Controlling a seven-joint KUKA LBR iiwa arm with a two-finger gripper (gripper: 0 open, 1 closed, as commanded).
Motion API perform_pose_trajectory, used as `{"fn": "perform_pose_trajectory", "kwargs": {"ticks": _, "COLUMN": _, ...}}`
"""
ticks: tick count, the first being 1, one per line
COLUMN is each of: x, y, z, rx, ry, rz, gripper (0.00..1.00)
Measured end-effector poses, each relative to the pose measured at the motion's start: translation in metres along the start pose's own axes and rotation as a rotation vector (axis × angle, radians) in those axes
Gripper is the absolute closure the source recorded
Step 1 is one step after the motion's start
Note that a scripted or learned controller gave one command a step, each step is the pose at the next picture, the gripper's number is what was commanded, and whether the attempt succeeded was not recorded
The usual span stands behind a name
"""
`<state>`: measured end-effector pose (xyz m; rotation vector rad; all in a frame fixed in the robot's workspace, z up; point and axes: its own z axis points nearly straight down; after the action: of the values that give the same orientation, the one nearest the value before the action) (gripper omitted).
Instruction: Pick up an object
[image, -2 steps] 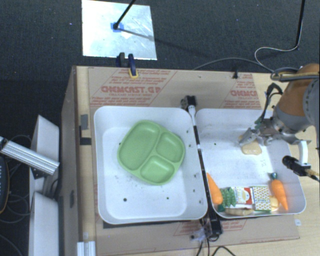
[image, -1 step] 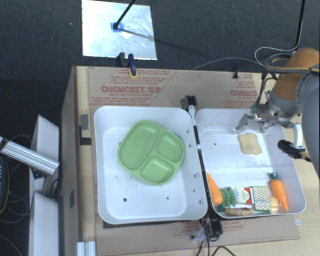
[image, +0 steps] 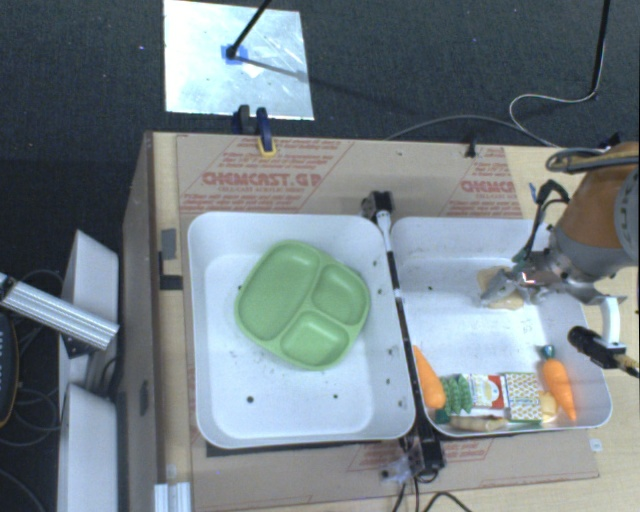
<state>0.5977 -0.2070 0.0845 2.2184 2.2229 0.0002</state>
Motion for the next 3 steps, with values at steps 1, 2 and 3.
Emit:
{"fn": "perform_pose_trajectory", "kwargs": {"ticks": 1, "x": 0.001, "y": 0.071, "z": -0.001, "rx": 0.001, "ry": 0.002, "rz": -0.001, "gripper": 0.0}}
{"fn": "perform_pose_trajectory", "kwargs": {"ticks": 2, "x": 0.0, "y": 0.009, "z": 0.0, "rx": -0.001, "ry": 0.0, "rz": 0.0, "gripper": 0.0}}
{"fn": "perform_pose_trajectory", "kwargs": {"ticks": 3, "x": 0.001, "y": 0.071, "z": -0.001, "rx": 0.001, "ry": 0.002, "rz": -0.001, "gripper": 0.0}}
